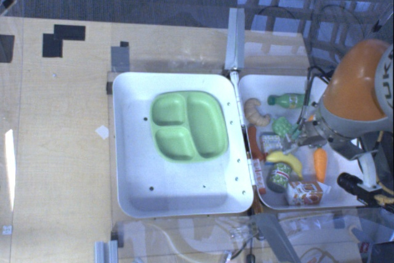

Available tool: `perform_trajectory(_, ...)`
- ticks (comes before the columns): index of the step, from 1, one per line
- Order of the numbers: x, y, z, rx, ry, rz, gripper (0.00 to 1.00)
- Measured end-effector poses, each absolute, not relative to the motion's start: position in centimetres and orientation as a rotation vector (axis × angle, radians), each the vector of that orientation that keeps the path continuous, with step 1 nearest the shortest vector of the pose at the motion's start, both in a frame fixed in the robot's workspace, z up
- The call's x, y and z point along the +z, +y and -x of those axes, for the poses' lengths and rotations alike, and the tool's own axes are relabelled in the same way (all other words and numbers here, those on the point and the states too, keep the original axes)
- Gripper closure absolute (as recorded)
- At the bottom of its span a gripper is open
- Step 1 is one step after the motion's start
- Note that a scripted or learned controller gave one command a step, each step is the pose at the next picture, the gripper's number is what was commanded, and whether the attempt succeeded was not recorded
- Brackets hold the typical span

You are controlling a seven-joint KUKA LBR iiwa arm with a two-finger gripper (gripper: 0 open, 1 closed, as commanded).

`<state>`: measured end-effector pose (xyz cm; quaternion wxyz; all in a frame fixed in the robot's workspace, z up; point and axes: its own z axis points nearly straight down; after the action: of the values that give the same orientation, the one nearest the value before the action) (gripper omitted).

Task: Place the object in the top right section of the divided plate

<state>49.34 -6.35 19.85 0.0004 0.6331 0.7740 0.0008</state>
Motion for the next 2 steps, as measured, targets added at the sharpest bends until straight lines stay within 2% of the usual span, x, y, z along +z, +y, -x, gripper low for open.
perform_trajectory(1,20.69,-3.06,-48.91,0.001,2.670,-1.654,1.00)
perform_trajectory(2,20.69,-3.08,-48.91,0.001,2.669,-1.654,0.00)
